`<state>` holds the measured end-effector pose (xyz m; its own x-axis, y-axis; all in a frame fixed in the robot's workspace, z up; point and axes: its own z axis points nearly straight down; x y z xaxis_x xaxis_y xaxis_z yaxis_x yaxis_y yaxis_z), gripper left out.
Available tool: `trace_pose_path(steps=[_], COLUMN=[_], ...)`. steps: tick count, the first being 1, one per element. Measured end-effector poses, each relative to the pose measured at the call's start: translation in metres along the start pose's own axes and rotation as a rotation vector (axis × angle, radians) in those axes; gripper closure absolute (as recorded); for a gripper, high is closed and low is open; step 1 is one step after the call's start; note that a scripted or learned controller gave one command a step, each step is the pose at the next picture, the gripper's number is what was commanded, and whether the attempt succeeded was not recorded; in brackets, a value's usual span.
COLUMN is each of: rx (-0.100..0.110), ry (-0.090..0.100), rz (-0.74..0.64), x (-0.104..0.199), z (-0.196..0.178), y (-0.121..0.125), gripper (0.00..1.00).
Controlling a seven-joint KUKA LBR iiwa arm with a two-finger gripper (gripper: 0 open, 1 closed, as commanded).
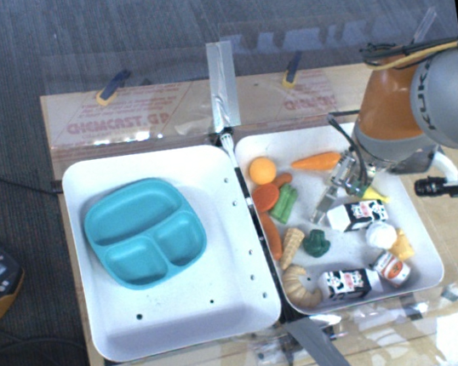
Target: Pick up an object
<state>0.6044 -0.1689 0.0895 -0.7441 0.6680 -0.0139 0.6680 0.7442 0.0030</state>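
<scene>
The right bin holds a heap of toy food. An orange ball and a carrot lie at its far end. A green pepper and a red piece sit near the bin's left wall. A black-and-white carton lies in the middle. My gripper reaches down-left from the orange-banded wrist, low over the bin floor between the carrot, the pepper and the carton. I see nothing held in it.
Nearer the front of the right bin are an ice cream cone, a green broccoli piece, a bagel, a second carton, a can and a white round piece. The left bin holds a teal divided plate.
</scene>
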Motion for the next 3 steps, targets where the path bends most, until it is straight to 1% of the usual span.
trace_pose_path(steps=[1, 2, 3], rx=[-0.003, -0.003, 0.016], ry=[0.000, -0.002, 0.029], rz=[0.061, 0.090, 0.132], x=[0.015, 0.042, -0.022], z=[-0.001, -0.001, 0.000], y=[-0.039, -0.013, 0.024], gripper=[0.00, 0.00, 0.00])
